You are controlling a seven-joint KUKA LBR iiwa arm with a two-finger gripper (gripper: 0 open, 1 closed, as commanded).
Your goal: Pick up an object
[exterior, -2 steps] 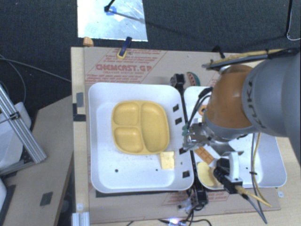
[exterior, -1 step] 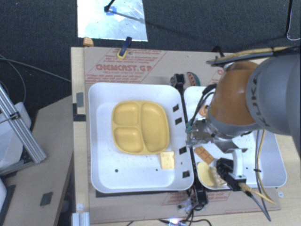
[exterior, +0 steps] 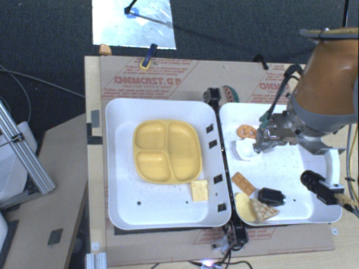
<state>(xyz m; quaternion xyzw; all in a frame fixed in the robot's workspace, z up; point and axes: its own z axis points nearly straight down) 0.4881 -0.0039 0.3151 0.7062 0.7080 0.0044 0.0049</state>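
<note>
One gripper (exterior: 262, 143) at the end of the grey and orange arm (exterior: 328, 88) hangs low over the upper left part of the right shallow white bin (exterior: 294, 170); from this slanted view I cannot tell whether it is wide or narrow, and nothing can be seen held in it. Just beside its tip, on the left, lies a small white rounded piece (exterior: 242, 150) on the bin floor, and whether the two touch cannot be made out. Just above that piece sits an orange-brown pretzel-like ring (exterior: 245, 131). Nearer the lower edge of the same bin lie a flat brown rectangular cracker (exterior: 243, 182), a small black rounded block (exterior: 271, 195), a pale yellow disc (exterior: 240, 204) and a tan triangular slice (exterior: 263, 211) resting partly on the disc. In the left shallow white bin (exterior: 120, 150) a yellow plastic plate with three compartments (exterior: 167, 151) lies flat in the middle, with a small pale yellow square block (exterior: 199, 190) just beside its lower right corner. Both bins rest on a brown cardboard sheet with red lettering (exterior: 168, 78) spread on the bench
</note>
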